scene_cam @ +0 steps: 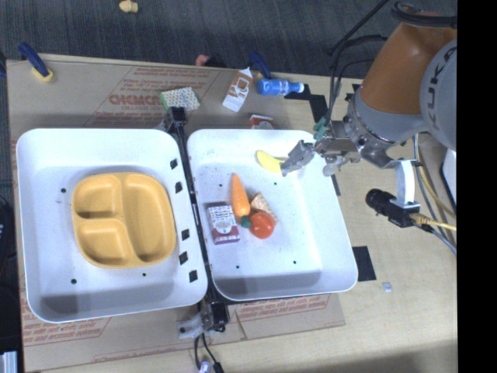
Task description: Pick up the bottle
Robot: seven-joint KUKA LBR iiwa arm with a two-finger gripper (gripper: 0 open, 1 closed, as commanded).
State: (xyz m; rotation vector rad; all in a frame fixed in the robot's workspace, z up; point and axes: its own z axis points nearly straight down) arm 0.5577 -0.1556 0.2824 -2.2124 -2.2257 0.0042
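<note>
The bottle, small and blue with a white cap end, lies on its side on the cardboard behind the right bin, outside both bins. My gripper hangs over the back right part of the right bin, just right of a yellow banana-shaped piece. It is well in front of the bottle and a little to its right. Nothing shows in the gripper.
The right bin holds a carrot, a tomato, a small red box and a beige piece. A yellow divided plate lies in the left bin. A small carton and a green packet lie near the bottle.
</note>
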